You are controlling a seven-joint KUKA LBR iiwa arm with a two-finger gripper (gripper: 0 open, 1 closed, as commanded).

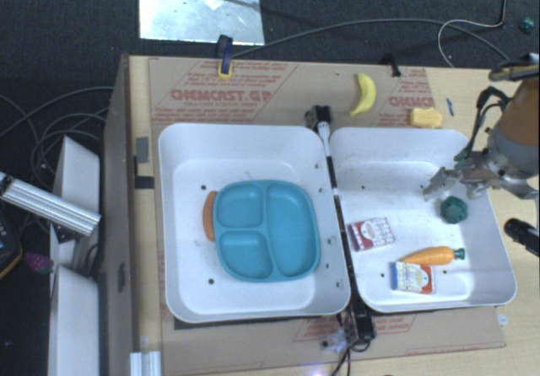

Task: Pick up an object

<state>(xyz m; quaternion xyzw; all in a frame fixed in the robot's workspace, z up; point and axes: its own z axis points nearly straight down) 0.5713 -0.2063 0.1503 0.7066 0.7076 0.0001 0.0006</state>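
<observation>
Arm enters from the right edge and sits over the right bin, upper right part. Gripper hangs just above a small dark green round object that lies on the bin floor near the right wall. Metal fingers splay outward to the left and appear spread apart; nothing is seen between them. The green object is just below the fingertips; contact cannot be judged from this angle.

Other contents of the right bin: a small red-and-white carton lying flat near the bin's left side; a toy carrot lying on its side, green top pointing right; a second small carton, blue and red print, touching or just beside the carrot on its lower side. All three sit below and left of the green object, apart from it. The nearest obstruction to the gripper is the bin's right wall.

Left bin: a blue divided plate in the middle, with an orange-brown sausage-shaped piece tucked against its left rim.

Outside the bins, on the cardboard bench top: a toy banana and a yellow block, both beyond the right bin's far edge. A clamp sits at the cardboard's far edge
</observation>
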